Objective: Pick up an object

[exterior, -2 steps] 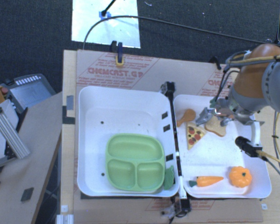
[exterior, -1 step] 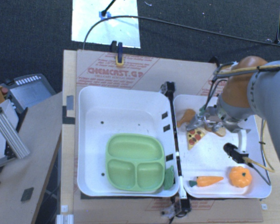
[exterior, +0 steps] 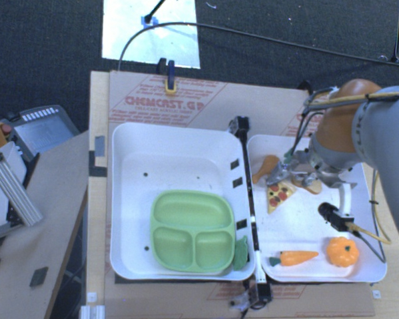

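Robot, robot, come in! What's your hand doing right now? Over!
Hand low in right bin, over pizza slice and drumstick. Nothing seen held. Carrot, pumpkin sit apart, near front.

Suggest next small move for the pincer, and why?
Probably a short drop straight down. The pincer hangs over the right bin, between the drumstick and the pizza slice, with nothing seen between its fingers. The pizza slice sits just below it, the nearest target.

Open floor behind green tray (exterior: 192,230)
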`<state>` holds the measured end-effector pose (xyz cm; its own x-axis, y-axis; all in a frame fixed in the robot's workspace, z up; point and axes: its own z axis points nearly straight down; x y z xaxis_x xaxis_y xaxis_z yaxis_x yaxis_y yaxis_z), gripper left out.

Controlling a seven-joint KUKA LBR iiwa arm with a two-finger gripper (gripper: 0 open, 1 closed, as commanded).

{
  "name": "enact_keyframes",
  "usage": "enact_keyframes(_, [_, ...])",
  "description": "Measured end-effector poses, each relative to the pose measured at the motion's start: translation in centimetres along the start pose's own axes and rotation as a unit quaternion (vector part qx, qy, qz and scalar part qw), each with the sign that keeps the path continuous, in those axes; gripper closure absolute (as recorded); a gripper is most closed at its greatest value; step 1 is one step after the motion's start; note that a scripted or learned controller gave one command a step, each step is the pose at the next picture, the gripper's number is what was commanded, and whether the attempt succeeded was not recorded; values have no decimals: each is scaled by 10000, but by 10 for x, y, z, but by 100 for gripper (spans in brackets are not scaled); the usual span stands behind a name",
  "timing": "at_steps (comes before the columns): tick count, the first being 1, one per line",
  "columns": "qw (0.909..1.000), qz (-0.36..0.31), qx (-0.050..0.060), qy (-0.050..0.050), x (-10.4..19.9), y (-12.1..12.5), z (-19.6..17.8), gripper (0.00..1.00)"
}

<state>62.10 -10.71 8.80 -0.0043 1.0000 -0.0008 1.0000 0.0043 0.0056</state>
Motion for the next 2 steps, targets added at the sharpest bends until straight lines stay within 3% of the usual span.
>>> enact_keyframes(1, [10000, 0, -43, -19, -1, 2, -12, 100])
enact_keyframes(2, [10000, -4, 14, 4, 5, 4, -57, 100])
